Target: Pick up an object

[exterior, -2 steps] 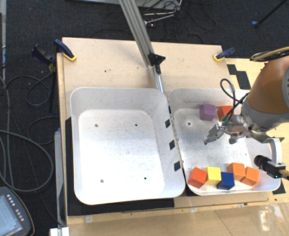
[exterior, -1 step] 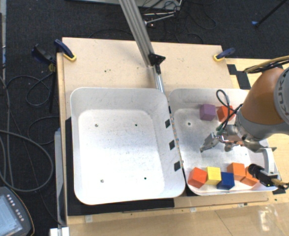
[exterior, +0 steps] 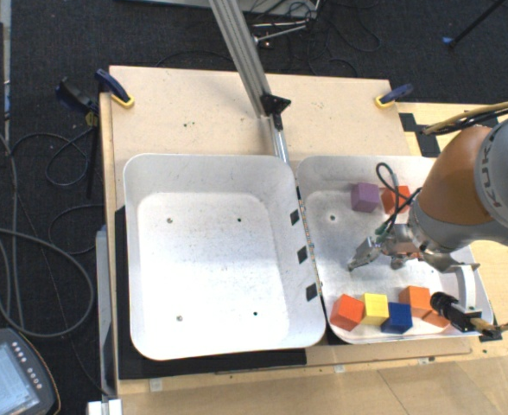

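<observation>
The left bin (exterior: 209, 253) holds nothing to grasp, so any try that wanders that way is wasted. Across the divider, the right bin (exterior: 323, 199) carries all the candidates. A row sits at its near edge: an orange block (exterior: 347, 310), a yellow block (exterior: 376, 306) just beside it, a blue block (exterior: 398, 317) touching the yellow one, and another orange block (exterior: 417, 299) at the row's right end. Farther back lies a purple block (exterior: 365, 197), with a further orange piece (exterior: 394, 199) close to its right, partly behind a cable.

The claw (exterior: 365, 256) hangs over bare bin floor between the purple block and the near row, its thin fingers (exterior: 358, 260) slightly spread and pointing left, with nothing between them. Closing here would likely catch only air.

The near row is packed tight, so my guess is that a finger coming down on it could land on a neighbouring block, or jam between two and push them apart instead of gripping one. These blocks also lie close to the bin's near rim, where a finger may strike the wall. The purple block stands freer and looks the safer pick, though the loose cable near it might snag
</observation>
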Tool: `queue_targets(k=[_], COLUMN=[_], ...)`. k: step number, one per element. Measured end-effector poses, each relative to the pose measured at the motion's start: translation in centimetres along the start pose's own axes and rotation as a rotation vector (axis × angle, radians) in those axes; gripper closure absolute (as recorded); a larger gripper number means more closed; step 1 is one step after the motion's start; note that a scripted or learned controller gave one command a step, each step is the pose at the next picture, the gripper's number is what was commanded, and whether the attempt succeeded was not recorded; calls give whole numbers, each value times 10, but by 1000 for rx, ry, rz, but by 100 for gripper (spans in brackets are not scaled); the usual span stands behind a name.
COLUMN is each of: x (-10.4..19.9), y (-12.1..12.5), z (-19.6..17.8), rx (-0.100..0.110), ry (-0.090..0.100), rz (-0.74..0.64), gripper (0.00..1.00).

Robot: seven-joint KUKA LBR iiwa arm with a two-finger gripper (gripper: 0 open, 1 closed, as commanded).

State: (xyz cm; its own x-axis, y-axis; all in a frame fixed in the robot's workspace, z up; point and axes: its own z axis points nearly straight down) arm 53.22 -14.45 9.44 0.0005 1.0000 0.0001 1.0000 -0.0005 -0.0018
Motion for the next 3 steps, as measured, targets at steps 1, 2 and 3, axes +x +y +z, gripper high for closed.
queue_targets(k=[1,2,3], x=[0,4,13], y=[1,0,6], z=[-11,-73,-130], rx=[-3,-9,-9], ry=[0,-2,-2], rz=[0,-3,-5], gripper=[100,100,100])
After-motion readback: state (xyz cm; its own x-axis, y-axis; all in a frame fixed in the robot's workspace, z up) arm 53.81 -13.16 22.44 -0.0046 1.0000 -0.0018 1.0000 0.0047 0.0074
